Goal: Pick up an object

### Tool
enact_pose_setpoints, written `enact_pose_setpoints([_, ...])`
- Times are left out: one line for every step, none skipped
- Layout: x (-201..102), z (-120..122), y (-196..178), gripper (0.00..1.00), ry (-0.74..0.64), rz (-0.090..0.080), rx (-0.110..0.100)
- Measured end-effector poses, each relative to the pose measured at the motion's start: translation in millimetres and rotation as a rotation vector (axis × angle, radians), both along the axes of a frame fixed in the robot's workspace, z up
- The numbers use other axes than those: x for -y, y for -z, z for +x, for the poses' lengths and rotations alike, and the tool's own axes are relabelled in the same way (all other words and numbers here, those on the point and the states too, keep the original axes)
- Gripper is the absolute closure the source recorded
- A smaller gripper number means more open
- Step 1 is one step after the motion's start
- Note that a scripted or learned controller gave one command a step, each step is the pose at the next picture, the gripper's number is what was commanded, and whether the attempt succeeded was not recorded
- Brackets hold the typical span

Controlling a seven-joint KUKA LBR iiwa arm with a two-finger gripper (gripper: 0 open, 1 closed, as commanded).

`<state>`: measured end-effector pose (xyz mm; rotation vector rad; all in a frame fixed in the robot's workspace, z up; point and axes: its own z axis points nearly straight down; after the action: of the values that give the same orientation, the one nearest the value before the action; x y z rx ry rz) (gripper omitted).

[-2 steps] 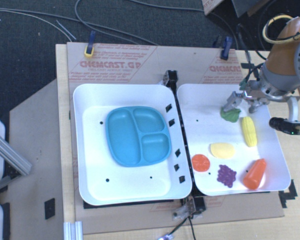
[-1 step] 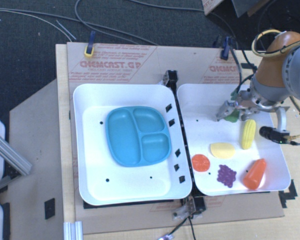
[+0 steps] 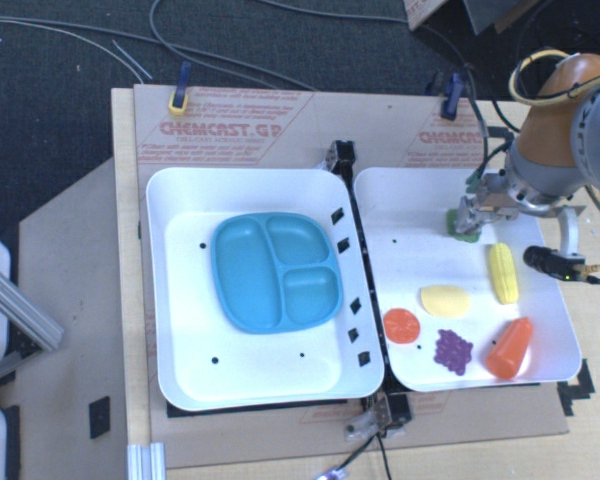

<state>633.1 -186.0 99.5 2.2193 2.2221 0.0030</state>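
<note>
My gripper reaches down into the upper part of the right bin, directly over a small green object that peeks out beneath it. Whether the green object is held cannot be told. Below it lie a yellow corn cob, a pale yellow oval piece, a red-orange round slice, a purple grape bunch and an orange carrot.
The left bin holds a blue divided plate. A black divider strip runs between the bins. The arm's orange band hangs over the right bin's far right corner. Cables cross the floor at the top.
</note>
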Motion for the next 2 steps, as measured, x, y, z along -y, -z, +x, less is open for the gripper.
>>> enact_pose_setpoints([-5, -2, -46, 1.00, 0.000, -0.002, 0.004])
enact_pose_setpoints([-7, -3, -111, 1.00, 0.000, -0.003, 0.005])
